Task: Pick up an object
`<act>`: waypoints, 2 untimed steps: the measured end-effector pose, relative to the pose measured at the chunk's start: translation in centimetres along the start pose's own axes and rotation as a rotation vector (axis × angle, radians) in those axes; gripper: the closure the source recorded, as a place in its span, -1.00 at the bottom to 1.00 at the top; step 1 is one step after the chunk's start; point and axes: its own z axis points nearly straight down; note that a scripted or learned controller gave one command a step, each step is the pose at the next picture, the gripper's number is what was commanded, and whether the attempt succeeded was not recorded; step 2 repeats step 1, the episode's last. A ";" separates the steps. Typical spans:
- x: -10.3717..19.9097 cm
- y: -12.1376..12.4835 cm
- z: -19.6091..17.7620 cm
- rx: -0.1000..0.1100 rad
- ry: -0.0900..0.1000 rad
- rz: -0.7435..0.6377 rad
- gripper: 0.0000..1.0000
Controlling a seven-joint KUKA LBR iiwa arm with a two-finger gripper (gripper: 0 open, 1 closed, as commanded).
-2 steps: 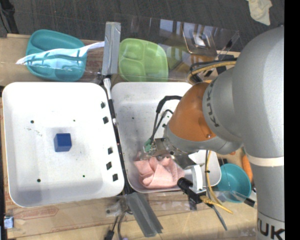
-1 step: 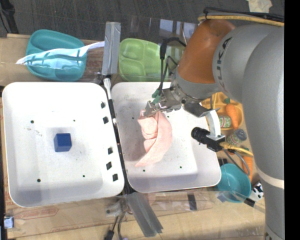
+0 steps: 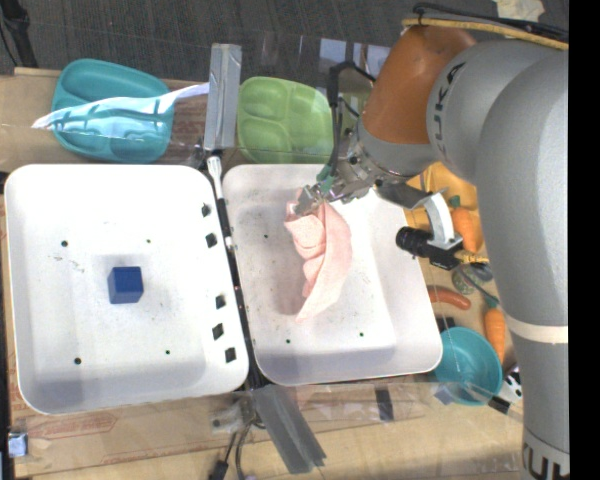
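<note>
A wooden bench (image 3: 100, 430) carries two shallow white bins — the left bin (image 3: 40, 268) and the right bin (image 3: 400, 343) side by side. Behind the left bin lies dark carpeted floor (image 3: 180, 8). Grey tape (image 3: 285, 430) crosses the bench just below the right bin — light falls evenly.

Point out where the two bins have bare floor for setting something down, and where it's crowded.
Left bin: bare all around the blue cube, widest toward its far and right walls. Right bin: a free strip along the near wall and left of the pink cloth. Its far right is crowded by the gripper, pinching that cloth.
</note>
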 end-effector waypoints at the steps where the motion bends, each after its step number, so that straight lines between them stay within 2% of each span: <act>1: -1.2 4.6 3.1 -0.002 -0.001 -0.259 1.00; 2: -1.2 4.6 3.1 -0.002 -0.001 -0.259 1.00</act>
